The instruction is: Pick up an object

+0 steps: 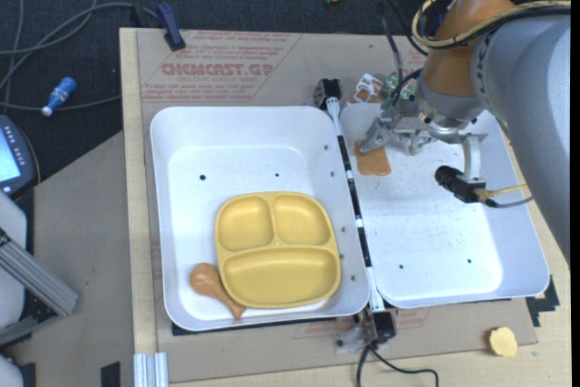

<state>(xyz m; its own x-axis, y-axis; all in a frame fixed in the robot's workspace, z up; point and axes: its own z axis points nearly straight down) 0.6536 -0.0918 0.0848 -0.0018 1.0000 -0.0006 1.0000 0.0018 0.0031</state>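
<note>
Gripper (385, 140) hanging over right bin (435, 258), near its far-left corner, just above a tan flat piece (373, 162). Fingers' opening: cannot tell. Yellow divided plate (275, 249) sitting in left bin (181, 168).

A yellow tray (275, 249) crowds the left bin's (181, 149) front; its back lies open.

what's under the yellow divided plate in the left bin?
A tan drumstick-shaped toy pokes out from under the yellow divided plate at its lower left; its far end is covered. The rest beneath the plate is hidden.
</note>
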